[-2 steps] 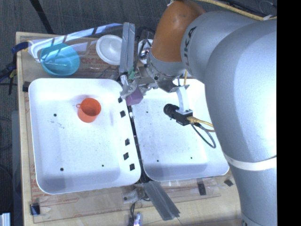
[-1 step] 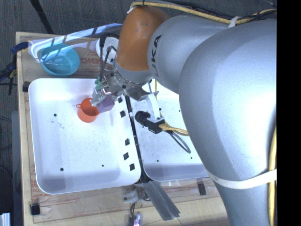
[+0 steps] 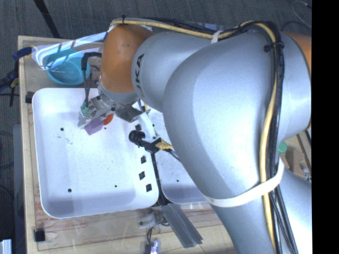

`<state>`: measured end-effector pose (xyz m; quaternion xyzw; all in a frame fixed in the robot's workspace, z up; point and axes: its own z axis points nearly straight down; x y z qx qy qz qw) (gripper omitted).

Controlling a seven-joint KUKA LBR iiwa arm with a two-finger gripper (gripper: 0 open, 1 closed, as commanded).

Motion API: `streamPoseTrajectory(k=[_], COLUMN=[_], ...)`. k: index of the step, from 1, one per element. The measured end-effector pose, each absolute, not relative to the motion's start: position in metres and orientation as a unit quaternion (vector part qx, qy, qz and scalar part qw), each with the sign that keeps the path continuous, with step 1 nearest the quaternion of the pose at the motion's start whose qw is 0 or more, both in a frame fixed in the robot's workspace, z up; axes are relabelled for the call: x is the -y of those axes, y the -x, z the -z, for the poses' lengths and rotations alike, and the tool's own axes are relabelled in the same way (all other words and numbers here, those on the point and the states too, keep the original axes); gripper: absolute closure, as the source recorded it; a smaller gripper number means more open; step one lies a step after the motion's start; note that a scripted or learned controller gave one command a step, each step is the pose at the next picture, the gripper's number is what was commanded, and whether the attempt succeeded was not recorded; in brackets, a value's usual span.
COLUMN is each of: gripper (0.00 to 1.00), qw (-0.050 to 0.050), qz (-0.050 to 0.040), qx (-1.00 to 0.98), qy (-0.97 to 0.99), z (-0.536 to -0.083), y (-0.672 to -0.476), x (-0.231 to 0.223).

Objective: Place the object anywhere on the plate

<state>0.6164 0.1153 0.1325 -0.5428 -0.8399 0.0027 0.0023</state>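
Purple object [image 3: 95,126] is what I take to be the task's thing: a small lilac block in the upper part of the left bin [image 3: 63,194], right at the tip of the end effector [image 3: 91,114]. It sits just under the fingertip area, touching or nearly so; from my feed I cannot tell whether it is pinched or simply lying on the bin floor. Beside it I see a small orange-red piece [image 3: 108,119] and a bit of green [image 3: 84,110] against the tool, too small to identify. How wide the end effector stands is also beyond what I can tell at this angle.

The arm [image 3: 222,99] covers most of my view, its orange band [image 3: 121,52] above the wrist, and hides nearly all of the right bin [image 3: 180,192]. A blue plate [image 3: 66,70] lies beyond the left bin's far rim, on the surface [image 3: 32,83], partly behind the wrist. The block is apart from that plate.
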Motion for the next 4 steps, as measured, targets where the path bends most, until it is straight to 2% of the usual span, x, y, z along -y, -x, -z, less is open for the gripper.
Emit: streamPoseTrajectory(k=[1, 2, 3, 4], gripper=[1.0, 1.0, 1.0, 1.0], qw=[0.001, 0.001, 0.001, 0.003], qz=[-0.0017, -0.001, -0.0009, -0.0027], qx=[0.841, 0.857, 0.838, 0.845], qy=[0.541, 0.516, 0.545, 0.535], z=[-0.189, -0.259, -0.408, -0.347], y=[-0.657, -0.657, -0.658, -0.622], x=[-0.037, 0.069, 0.043, 0.077])
